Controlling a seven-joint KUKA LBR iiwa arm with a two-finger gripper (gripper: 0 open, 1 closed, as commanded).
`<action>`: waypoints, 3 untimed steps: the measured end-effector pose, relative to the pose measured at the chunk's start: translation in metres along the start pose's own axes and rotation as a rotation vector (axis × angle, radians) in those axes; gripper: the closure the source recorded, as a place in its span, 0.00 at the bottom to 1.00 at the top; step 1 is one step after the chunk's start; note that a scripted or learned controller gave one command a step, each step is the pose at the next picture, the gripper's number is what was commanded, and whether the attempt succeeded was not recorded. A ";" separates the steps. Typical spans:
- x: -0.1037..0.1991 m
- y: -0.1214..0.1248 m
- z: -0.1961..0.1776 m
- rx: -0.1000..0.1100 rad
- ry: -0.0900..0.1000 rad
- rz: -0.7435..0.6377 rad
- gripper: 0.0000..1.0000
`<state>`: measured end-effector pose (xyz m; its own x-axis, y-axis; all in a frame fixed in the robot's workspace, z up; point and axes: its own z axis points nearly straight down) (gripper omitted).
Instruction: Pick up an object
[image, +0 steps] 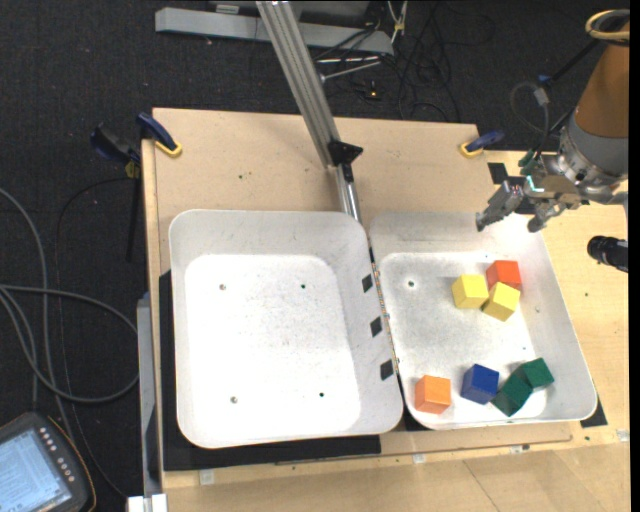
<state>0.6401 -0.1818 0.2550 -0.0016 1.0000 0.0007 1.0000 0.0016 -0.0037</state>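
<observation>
Jaws (515, 212) spread apart, nothing between the two dark fingers; they hang over the far rim of the right bin (565, 330), tilted, clear of every block.

Candidate objects all lie in that right bin. Nearest the jaws: a tight cluster of three, with the red-orange block (505, 272) touching a yellow block (503, 300) below it, and a second yellow block (469, 291) just beside on the left. These three crowd each other, so fingers coming down on one would likely bump a neighbour.

Along the near edge of the bin: an orange block (432, 393) standing alone, a blue block (480, 383) near it, then two green blocks (524, 385) touching one another, pressed toward the sloped corner wall. The lone orange block looks the cleanest pick, with free space on its sides. Judgement only.

No object is chosen yet; the pick is not begun. The arm (605, 100), grey with orange band, enters from the right and sits high, well apart from the near-edge blocks.

Outward: left bin (190, 330) sits beside the right one, rims meeting at the middle, dark clips along the seam. Both rest on the pale wooden desk (250, 160), clamped at the far corners. A metal strut (305, 80) slants in from above. Cables on the dark floor around.
</observation>
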 end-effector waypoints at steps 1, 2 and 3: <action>0.000 0.000 -0.002 -0.002 -0.002 -0.001 0.00; -0.004 -0.004 0.043 0.001 -0.001 0.003 0.00; -0.005 -0.007 0.087 0.001 -0.001 0.002 0.00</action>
<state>0.6327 -0.1872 0.1684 0.0007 1.0000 0.0001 1.0000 -0.0007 -0.0045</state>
